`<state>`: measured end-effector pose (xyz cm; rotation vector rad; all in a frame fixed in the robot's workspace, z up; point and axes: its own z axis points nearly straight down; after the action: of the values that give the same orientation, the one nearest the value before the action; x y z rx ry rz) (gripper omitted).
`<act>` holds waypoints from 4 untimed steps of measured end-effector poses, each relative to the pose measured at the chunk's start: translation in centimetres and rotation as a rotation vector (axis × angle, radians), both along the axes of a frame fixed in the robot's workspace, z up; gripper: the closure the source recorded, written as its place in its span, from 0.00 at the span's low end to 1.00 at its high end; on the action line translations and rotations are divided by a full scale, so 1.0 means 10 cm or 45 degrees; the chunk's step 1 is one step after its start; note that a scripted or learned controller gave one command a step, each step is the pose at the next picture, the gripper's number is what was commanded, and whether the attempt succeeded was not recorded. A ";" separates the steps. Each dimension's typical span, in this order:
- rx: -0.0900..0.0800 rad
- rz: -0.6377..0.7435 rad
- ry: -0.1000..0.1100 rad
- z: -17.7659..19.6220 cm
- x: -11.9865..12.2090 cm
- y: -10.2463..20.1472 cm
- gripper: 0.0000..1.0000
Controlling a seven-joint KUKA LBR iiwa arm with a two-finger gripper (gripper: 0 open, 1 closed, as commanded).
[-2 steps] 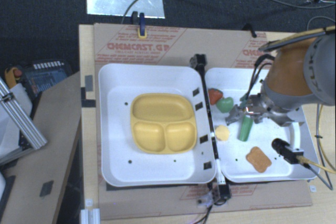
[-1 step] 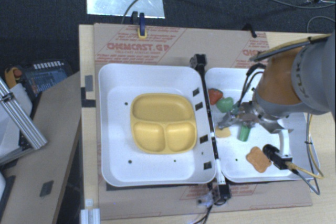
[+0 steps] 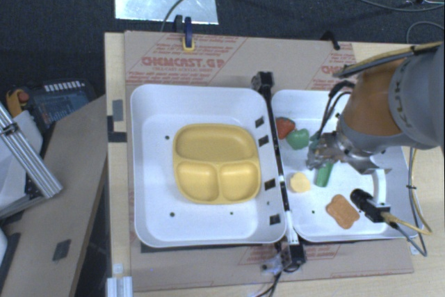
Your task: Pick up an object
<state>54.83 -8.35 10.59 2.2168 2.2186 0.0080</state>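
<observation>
Toward the lower right of the frame, in the right bin (image 3: 306,103), lies a flat orange-brown piece (image 3: 341,211), and up and left of it a pale yellow round piece (image 3: 300,183). Just right of that is a short green stick (image 3: 322,176), plain and smooth. Its long axis runs nearly straight up and down the frame, with its upper end meeting the gripper (image 3: 318,158) directly above. I cannot tell whether the gripper is spread or pinching the stick. Farther up sit a rounded green piece (image 3: 298,139) and a red piece (image 3: 285,126), touching. The left bin (image 3: 153,149) holds a yellow three-compartment tray (image 3: 215,162).
</observation>
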 end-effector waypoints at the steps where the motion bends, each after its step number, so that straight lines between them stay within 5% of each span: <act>1: 0.000 -0.001 0.004 0.54 -0.09 -0.03 1.00; 3: -0.001 0.004 0.000 1.54 0.01 -0.06 1.00; 4: 0.001 0.011 0.005 1.39 0.27 0.48 1.00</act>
<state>57.52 -3.58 24.47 2.2097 2.2305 0.0043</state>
